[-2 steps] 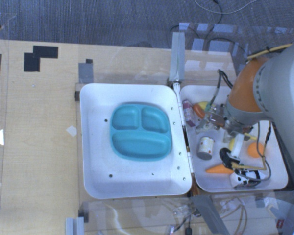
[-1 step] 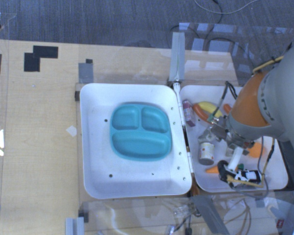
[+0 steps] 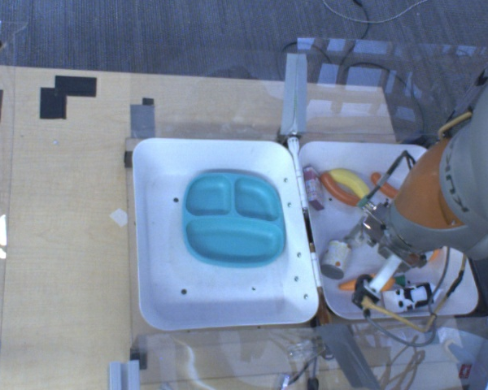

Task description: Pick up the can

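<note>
No readable text, brand, number or sign anywhere. Small bottle (image 3: 311, 187) at the left wall of the right bin (image 3: 332, 297), with a dark label band too blurred to read. Black patches (image 3: 65, 94) on the desk (image 3: 57, 218), plain and unlettered.
</note>
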